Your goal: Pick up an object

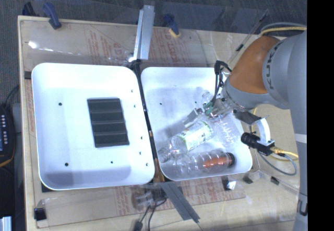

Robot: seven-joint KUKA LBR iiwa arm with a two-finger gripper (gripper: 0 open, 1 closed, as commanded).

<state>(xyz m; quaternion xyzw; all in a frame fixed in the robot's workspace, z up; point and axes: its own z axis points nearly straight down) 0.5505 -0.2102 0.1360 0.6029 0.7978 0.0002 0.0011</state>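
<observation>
On the right side of the frame, the shallow white bin [156, 94] holds a small heap of clear plastic bottles. I can see one clear plastic bottle with a white and green label [194, 137] lying tilted near the middle of that bin. Just below it lies a clear plastic bottle with a brown-orange band [209, 161], flat along the bottom wall. More see-through plastic is bunched around them, and I cannot tell each piece apart.

I think the job is only just begun. Nothing is lifted yet, as far as I can see. All the bottles look like they rest on the bin floor.

My grey arm with the orange band [261, 70] reaches in from the right of the frame and bends down over the upper right part of that bin. Its two-finger gripper [213, 105] is low, just above the labelled bottle's upper end. I cannot tell if it is ready to grab or already closed, because clear plastic blurs that spot.

At the left of the frame, the other shallow white bin [57, 83] holds a dark ribbed rectangular block [107, 122].
</observation>
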